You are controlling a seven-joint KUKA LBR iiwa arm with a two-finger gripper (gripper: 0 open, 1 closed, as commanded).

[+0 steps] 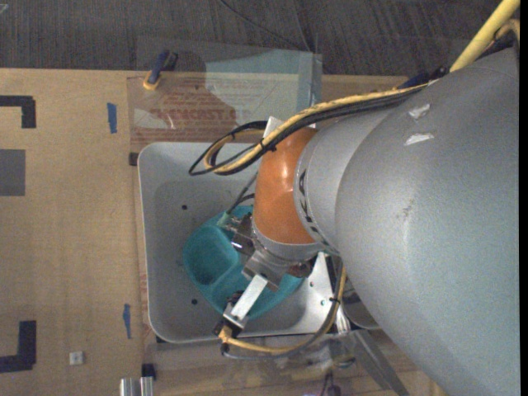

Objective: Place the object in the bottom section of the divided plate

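The teal plastic divided plate (pixel 205 256) is being overhung by the gripper (pixel 246 252), presumably for placement, its grip state being indeterminable.

Teal divided plate (pixel 206 256); white bin (pixel 161 213); grey arm (pixel 429 221), orange band (pixel 276 196).

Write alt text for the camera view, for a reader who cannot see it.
A grey robot arm with an orange band reaches in from the right, its wrist over a teal divided plate that lies in a white bin. The bin sits on a pale wooden bench marked with blue tape.
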